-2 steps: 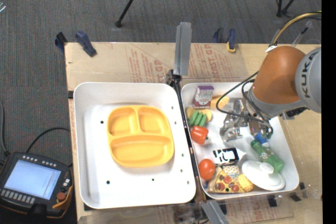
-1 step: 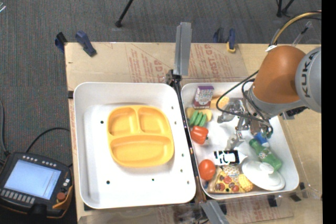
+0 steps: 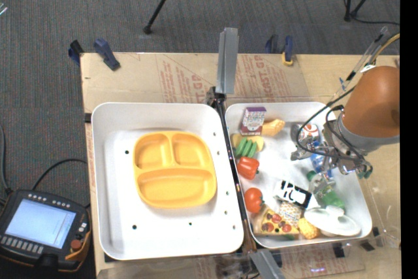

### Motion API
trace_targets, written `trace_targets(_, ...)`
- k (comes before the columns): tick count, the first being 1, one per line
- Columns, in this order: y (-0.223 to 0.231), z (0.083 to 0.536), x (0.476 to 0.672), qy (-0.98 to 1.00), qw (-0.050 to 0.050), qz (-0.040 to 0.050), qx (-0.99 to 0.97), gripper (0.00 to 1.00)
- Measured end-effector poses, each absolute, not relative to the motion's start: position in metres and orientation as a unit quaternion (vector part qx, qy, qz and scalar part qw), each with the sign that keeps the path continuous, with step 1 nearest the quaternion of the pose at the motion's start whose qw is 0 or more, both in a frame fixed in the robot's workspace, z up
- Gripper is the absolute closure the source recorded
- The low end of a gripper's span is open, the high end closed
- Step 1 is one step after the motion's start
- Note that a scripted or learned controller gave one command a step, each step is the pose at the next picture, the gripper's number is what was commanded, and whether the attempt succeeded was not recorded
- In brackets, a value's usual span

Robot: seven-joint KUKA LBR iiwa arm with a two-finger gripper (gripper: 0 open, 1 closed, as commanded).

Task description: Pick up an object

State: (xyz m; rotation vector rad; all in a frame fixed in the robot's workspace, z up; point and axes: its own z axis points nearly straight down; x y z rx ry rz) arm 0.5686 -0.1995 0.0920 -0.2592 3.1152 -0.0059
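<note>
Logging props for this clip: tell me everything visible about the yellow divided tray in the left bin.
The yellow tray looks like glossy moulded plastic with rounded corners. It has three compartments: two small ones at the far side and one wide one nearer the camera. It lies flat, right side up, a little askew, near the middle of the left bin, resting on the bin floor.

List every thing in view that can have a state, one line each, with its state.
gripper: lowered into the right bin, over the toys; grip not discernible
yellow divided tray: flat in the left bin, compartments bare
purple carton: upright at the right bin's back wall
red pepper: lying on its side
tomato: resting by the divider
pizza slice: lying flat
white dish: lying flat at the front corner
</note>
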Motion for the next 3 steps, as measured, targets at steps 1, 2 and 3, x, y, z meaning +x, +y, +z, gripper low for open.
trace_targets(1,-0.151,0.088,0.62,0.997,0.002,0.0017,-0.076,0.0)
trace_targets(2,-0.175,0.093,0.566,0.996,0.009,-0.0017,-0.089,0.0)
trace_targets(3,-0.21,0.088,0.554,0.989,0.002,0.0001,-0.15,0.0)
